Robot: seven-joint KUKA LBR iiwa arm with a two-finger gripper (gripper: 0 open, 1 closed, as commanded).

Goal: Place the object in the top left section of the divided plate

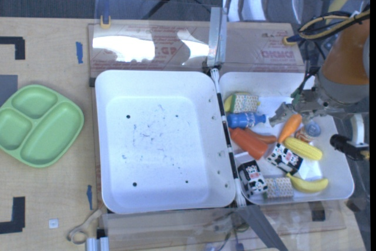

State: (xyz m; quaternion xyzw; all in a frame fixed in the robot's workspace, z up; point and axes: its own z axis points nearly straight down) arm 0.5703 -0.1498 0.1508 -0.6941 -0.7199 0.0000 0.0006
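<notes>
Your gripper (292,111) over the right bin (343,185), jaws' state cannot be told, carrot (289,128) just beneath, plate (39,124) at nine o'clock, well apart.

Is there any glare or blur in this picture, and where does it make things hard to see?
In the camera view, strong white glare lies on the clear panels behind the bins, hiding what is printed there; the left bin and the green divided plate are evenly lit and sharp; the arm at the right is slightly soft, and the toys in the right bin cast only faint shadows.
</notes>
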